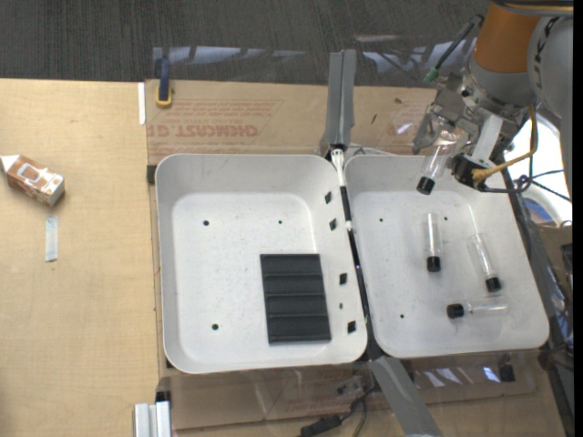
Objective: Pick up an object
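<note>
My gripper (445, 135) hangs over the far edge of the right bin (397, 330), below the arm's orange band. It is shut on a clear tube (434, 164) with a black cap. The tube slants down and to the left from the fingers, cap end lowest, above the bin's back left corner. Three more clear tubes with black caps lie on the right bin's floor: one (430, 237) in the middle, one (481, 255) to its right, and one (475, 309) near the front.
A black ribbed block (294, 297) lies in the left bin (182, 244). A small printed box (35, 179) and a pale strip (51, 239) rest on the wooden bench at far left. Cables trail from the arm along the right bin's right side.
</note>
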Action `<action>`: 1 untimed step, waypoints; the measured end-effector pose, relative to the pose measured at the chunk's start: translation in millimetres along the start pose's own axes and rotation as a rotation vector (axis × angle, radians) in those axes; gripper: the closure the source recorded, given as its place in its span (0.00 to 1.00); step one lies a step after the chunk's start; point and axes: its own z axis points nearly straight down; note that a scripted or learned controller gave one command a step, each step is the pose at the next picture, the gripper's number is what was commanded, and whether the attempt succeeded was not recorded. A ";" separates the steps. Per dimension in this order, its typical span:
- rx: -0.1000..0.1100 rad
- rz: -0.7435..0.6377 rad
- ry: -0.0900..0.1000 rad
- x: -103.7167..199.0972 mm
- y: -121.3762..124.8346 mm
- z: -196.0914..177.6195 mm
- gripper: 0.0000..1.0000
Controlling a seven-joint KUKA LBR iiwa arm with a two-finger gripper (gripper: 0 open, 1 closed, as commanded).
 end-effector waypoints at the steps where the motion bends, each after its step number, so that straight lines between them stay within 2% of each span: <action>1: 0.002 -0.001 -0.002 -0.5 0.1 -7.8 1.00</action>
